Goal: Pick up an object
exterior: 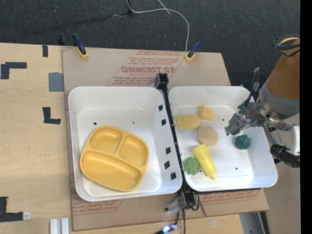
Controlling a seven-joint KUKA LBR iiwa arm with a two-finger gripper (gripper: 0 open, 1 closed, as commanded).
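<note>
Gripper (234, 126) hovers near right bin (258, 177) right wall, jaws' state unclear. Dark green lump (242, 141) just below it. Yellow bottle (205, 161), broccoli (191, 165), tan pieces mid-bin. Left bin (80, 106) holds yellow divided tray (114, 157).

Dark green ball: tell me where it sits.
The dark green ball lies in the right bin near its right wall, just below the gripper and right of the round tan piece.

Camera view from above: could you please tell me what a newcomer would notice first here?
Probably the yellow divided tray, lying alone in the left bin. Next, the small items clustered in the right bin: a yellow bottle, a green lump and a dark teal piece. The arm's hand sits just above that teal piece.
</note>
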